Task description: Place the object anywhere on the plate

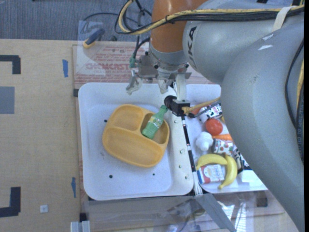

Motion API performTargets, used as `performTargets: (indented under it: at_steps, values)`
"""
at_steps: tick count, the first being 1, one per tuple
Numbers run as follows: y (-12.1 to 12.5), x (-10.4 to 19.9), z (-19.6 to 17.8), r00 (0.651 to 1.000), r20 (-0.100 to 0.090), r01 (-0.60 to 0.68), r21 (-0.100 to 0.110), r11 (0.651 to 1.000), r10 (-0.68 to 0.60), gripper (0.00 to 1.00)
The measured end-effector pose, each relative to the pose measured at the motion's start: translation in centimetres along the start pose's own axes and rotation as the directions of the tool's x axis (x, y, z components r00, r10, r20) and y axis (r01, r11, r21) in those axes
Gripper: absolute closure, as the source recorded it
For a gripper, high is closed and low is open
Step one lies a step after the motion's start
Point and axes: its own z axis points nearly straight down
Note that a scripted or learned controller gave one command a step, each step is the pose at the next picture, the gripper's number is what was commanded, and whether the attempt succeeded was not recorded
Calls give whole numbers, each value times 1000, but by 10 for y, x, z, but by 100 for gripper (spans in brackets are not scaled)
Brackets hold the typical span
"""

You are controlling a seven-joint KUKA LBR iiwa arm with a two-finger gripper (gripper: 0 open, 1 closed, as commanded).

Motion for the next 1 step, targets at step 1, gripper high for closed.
performTargets:
  at_steps: [1]
  values:
    - [-49, -6, -46, 1000, -1, -11, 2, 1000, 11, 0]
